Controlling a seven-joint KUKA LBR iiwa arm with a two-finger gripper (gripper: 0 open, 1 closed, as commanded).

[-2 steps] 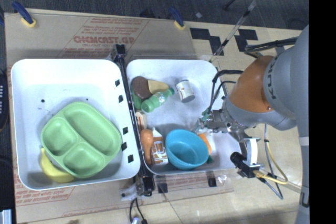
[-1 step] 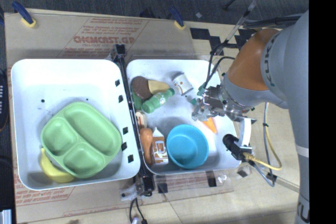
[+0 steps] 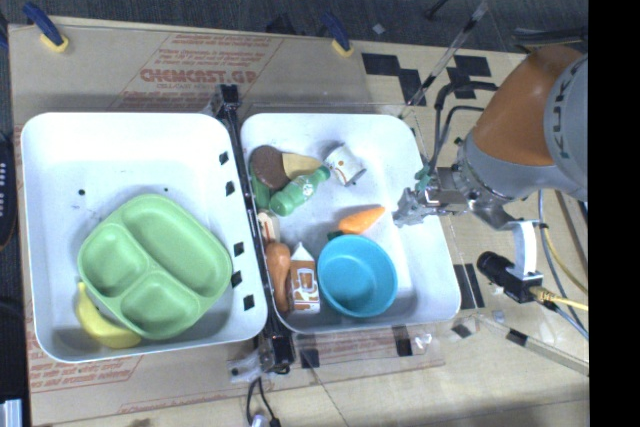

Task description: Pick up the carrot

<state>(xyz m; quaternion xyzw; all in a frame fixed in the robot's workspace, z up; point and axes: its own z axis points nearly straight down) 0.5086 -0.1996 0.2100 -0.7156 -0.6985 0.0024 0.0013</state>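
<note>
Status: pick not yet made. The carrot (image 3: 362,218) lies free on the floor of the right bin (image 3: 300,130), orange, long axis running roughly left-right with a slight upward tilt toward the right end. Nothing grips it and nothing lifts it; the whole grasp and the lift are left to do.

Arm: the gripper (image 3: 415,205) sits at the right wall of the right bin, at about the carrot's height in the view, with the orange-banded wrist (image 3: 520,120) behind it to the right. The jaws are small, dark and cluttered with cabling here; whether they stand open or closed I cannot tell. No object is visible between them.

Carrot relative to jaws: just beside them, to their left, with a narrow strip of white bin floor between the carrot's right tip and the gripper. Judged from this, the approach is close but the carrot is not yet bracketed.

Neighbours in the right bin:
- blue bowl (image 3: 357,276) directly below the carrot, its rim touching or nearly touching the carrot's underside.
- green bottle (image 3: 296,193) up-left, apart from the carrot.
- small white can (image 3: 344,165) above, apart.
- brown round item (image 3: 266,164) against the left wall.

Left bin: green divided plate (image 3: 153,264) over a yellow item (image 3: 96,323). Not involved.

Risk, as a judgement: the bowl rim crowds the lower side of the carrot and could foul one jaw.
</note>
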